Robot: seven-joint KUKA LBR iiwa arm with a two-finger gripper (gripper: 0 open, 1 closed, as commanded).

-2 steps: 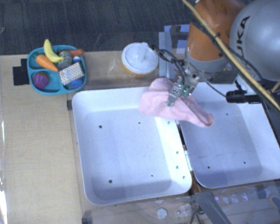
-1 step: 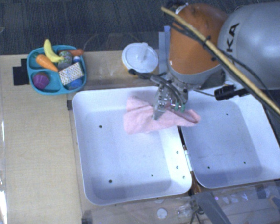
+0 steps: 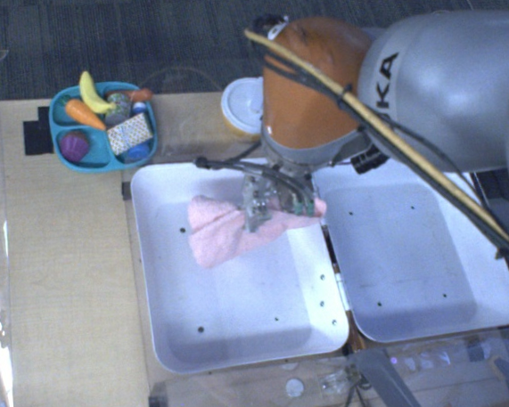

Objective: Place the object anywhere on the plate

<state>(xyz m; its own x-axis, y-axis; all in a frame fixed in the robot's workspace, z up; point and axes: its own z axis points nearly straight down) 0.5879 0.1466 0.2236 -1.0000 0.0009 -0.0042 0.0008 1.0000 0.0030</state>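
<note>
From my remote station I see the grey arm entering from the right, its orange band sitting above the wrist over the far edge of the bins. The end effector hangs over the far part of the left bin, pointing down onto a pink cloth. Its metal tips sit against the right portion of the cloth, where the fabric looks bunched; I cannot tell from this angle whether the fabric is actually pinched between them, nor how wide they stand.

The pink cloth lies crumpled in the far half of the left bin, spreading leftward from the end effector, with a small pink end reaching toward the divider between the bins. The right bin lies just beside the left one, touching along the middle seam.

On the bench, far left of the bins, stands a blue compartment plate carrying a toy banana, a toy carrot, a purple piece and a speckled block. The cloth is well apart from this plate. A white round lid rests just beyond the left bin's far edge, partly hidden by the arm. A black cable with a yellow sleeve runs diagonally across the arm.
</note>
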